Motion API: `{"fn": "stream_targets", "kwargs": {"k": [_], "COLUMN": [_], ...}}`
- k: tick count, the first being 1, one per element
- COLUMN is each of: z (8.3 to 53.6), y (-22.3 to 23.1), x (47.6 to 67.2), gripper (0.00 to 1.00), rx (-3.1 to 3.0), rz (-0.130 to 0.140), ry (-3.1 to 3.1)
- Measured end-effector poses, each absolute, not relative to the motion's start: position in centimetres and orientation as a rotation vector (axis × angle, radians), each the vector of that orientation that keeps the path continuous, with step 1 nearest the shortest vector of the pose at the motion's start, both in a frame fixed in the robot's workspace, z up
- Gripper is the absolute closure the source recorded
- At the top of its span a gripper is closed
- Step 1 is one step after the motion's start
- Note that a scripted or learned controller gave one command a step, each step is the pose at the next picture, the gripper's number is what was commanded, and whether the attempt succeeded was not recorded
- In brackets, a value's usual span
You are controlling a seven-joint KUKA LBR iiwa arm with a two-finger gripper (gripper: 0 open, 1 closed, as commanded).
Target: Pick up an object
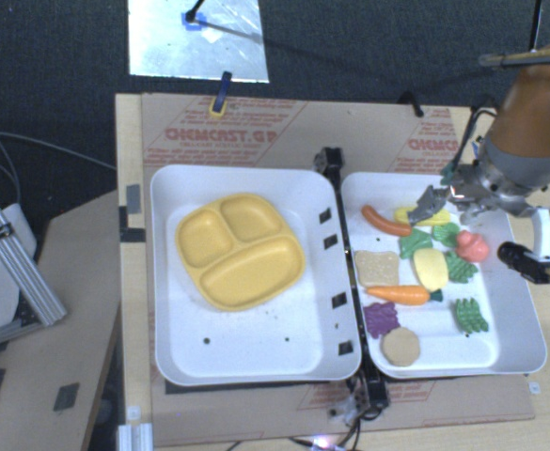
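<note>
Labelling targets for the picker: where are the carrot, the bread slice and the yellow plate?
carrot (399, 295), camera view, middle of its orange body
bread slice (378, 268), camera view, its centre
yellow plate (182, 242), camera view, its left compartment

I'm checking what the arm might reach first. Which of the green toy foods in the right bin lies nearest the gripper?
The green leafy piece just left of the yellow lemon-like toy, directly below the gripper. The other two green pieces lie farther toward the bin's front.

arm (538, 111): grey | orange wrist band | black cable
</note>
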State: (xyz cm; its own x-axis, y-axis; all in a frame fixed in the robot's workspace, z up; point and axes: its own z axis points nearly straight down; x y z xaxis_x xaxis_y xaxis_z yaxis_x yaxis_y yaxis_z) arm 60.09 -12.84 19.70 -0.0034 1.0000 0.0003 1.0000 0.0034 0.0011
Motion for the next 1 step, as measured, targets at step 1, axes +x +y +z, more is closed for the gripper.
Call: {"fn": "stream_targets", "kwargs": {"k": [1], "z": [31.74], "y": [-5.81], "x": [61.18], "gripper": [0.00], "rx": [2.202], "rz": [0.016], "ry": [2.228]}}
